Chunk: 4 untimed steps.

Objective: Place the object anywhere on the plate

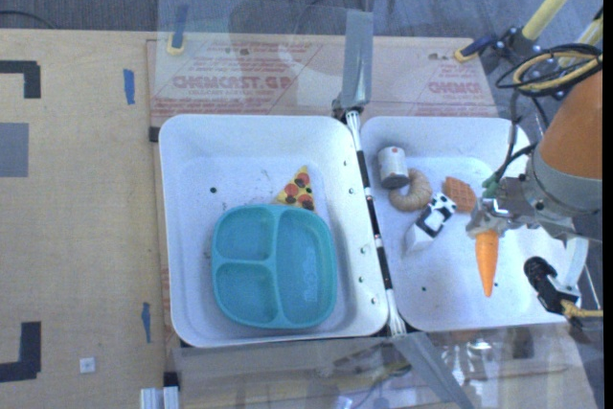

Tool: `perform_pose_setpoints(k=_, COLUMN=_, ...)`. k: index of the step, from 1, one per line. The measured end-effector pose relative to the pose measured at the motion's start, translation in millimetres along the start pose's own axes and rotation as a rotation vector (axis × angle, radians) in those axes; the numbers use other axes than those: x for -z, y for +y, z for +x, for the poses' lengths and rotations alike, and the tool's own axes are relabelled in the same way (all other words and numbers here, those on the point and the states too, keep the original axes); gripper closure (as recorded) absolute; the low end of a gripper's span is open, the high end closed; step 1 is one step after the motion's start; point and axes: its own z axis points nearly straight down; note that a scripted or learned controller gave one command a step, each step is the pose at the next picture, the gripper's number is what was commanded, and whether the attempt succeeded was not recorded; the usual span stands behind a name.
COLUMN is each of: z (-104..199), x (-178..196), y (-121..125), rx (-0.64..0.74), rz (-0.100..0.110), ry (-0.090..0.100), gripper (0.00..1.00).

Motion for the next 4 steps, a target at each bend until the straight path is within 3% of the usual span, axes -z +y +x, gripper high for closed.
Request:
perform_pose_setpoints(k=1, z=104.3, x=4.5, y=-1.1, rx=0.074, rz=0.002, ry=0.0, gripper=1.0)
perform_pose_setpoints(k=2, z=187.8, x=4.2, y=-31.0, rx=0.066, rz=0.005, ry=0.0, gripper=1.0)
perform_pose_setpoints(k=3, z=256.2, x=29.1, y=-18.4, rx=0.166, rz=0.002, ry=-0.001, gripper=1.0)
perform_pose_setpoints(k=4, z=256.3, x=29.1, y=-18.5, rx=0.166, rz=0.002, ry=-0.001, gripper=0.0)
